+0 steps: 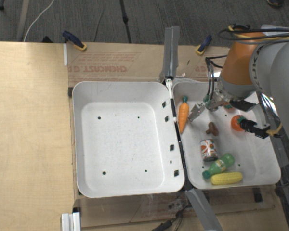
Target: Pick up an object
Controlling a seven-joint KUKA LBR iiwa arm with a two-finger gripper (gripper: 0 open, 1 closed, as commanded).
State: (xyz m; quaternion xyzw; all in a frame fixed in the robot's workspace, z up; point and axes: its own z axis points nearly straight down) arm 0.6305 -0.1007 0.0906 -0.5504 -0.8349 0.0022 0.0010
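**Toy food in the right bin, gripper low beside the carrot**

Nearest the front edge of the right bin (267, 174) lies a yellow corn cob (226, 178), stretched along the front wall. Just behind it, tilted, rests a green bottle (218, 165) with a yellow label; the print on it is too small to read. Close behind that stands a small can (209, 149) with a red and white label, its lettering also illegible.

Further back, near the middle of the bin, sits a small brown object (212, 127) whose shape is hard to make out. To its right, toward the right wall, is a red-orange round fruit (237, 122) with a green top, partly covered by black hardware on the arm.

Along the left wall of the right bin lies an orange carrot (183, 116) with a green stem end pointing toward the back edge; it is smooth and tapers toward the front.

The gripper (197, 112) hangs just beside the carrot, toward the bin's back half, apart from it. Its fingers look parted and nothing sits between them.

The left bin (82, 129) is white with a few dark specks on its floor.

Behind both bins lies brown cardboard (106, 64) printed in red, the text reading reversed; it cannot be made out with certainty. Two blue and yellow clamps (73, 40) grip the bench's back edge.
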